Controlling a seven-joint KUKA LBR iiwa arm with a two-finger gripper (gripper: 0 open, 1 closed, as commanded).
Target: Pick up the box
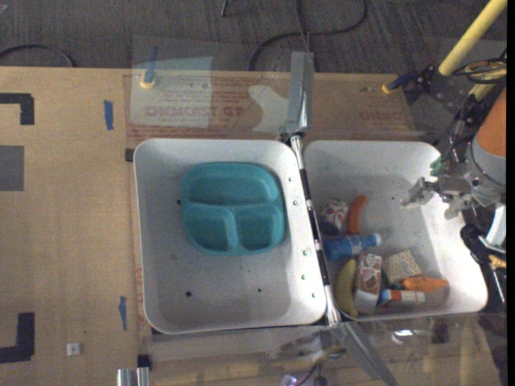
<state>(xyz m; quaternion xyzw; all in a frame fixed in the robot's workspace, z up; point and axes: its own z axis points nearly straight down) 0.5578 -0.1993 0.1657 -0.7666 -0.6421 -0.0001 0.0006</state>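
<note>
Lying at the near end of the right bin, a cluster of small items crowded together: a banana at the cluster's left edge, the box with a printed red-and-white face just right of it, a pale cracker-like square beside the box, and an orange carrot past that, toward the bin's right wall. A white tube lay just nearer than the carrot. Beyond the box, a blue-capped bottle lay on its side, and farther still a round red-and-white piece sat next to an orange sausage shape.

Left of the right bin, the left bin held a teal divided plate in its far half.

The gripper hung over the far right part of the right bin, well apart from the box, with the grey arm and its orange band behind it. Whether the jaws were wide or narrow could not be told. Beyond both bins, the brown counter carried a clear sheet and blue tape marks.
</note>
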